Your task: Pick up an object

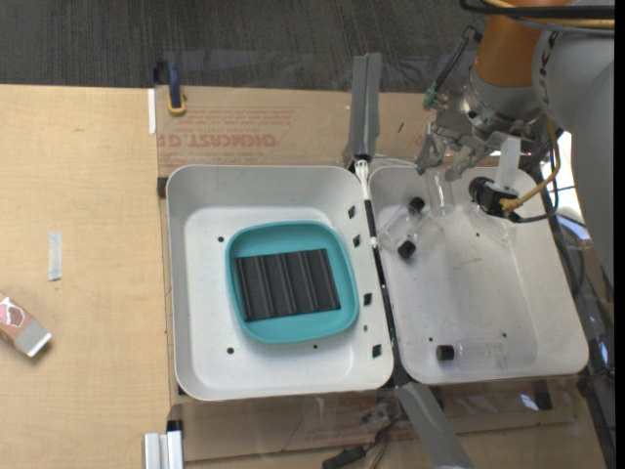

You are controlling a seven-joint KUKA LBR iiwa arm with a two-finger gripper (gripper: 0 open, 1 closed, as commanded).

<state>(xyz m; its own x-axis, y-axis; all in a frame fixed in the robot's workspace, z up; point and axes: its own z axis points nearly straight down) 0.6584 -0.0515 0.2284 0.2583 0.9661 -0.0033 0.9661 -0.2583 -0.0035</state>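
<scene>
Arm (547,37): grey body with an orange band, entering from the upper right and cut off by the top and right edges; it leans down over the far end of the right bin (547,360). Gripper (437,191): hangs below the wrist assembly, over the far left part of the right bin; its fingers look clear or pale and blend into the white floor, so how far they stand apart cannot be told, nor whether anything is between them. Wrist assembly: cluttered with brackets and cables, including a yellow cable (532,195) looping to the right; details are hard to separate. Candidate objects in the right bin: a small dark piece (416,204) just beside the gripper tips, another dark piece (406,249) a little nearer, with a clear, hard-to-read item (395,231) between them; a small dark block (445,353) near the near wall, well apart from the gripper. Left bin (195,360): holds a teal tray (239,291) with a dark ribbed insert (290,283), lying flat in the middle. Divider: a grey bar (366,106) runs from the far side between the bins, its near stretch partly covered by the bin rims. Bench (78,164): a small pale strip (55,257) at left and a reddish-and-grey item (20,326) cut off by the left edge.
</scene>
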